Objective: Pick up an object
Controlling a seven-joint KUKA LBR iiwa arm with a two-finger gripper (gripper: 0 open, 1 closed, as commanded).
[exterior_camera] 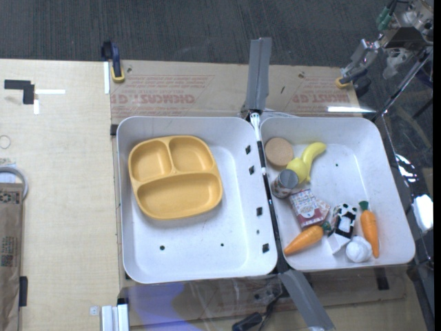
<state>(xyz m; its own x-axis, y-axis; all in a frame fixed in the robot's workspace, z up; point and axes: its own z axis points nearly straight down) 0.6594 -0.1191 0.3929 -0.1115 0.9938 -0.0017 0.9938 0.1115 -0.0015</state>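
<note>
At the near rim of the right bin [400,205], well below and to the left of the end effector [358,64], lie the likeliest candidates for a pick: a white ball [357,252], a carrot [370,231] with its long axis running near to far, a second carrot [304,239] lying at a slant, and a small black-and-white toy [346,220] between the 2. A red-printed packet [308,208] sits just beyond them, touching or nearly touching the slanted carrot.

Farther back, a small grey can [287,180] rests against a yellow banana [306,161], whose long axis slants up toward the end effector's side; a round tan disc [279,152] lies just beside it.

The left bin [138,254], farther still from the end effector, carries a yellow 3-compartment plate [176,176].

The end effector hangs beyond the far edge of the right bin, above the cardboard-covered counter [55,185], apart from every object. Whether it is wide or narrow cannot be told from this view. Nothing is seen in its grip. By this reading, the pick has not begun, and the banana is the nearest thing, down and to the left.
</note>
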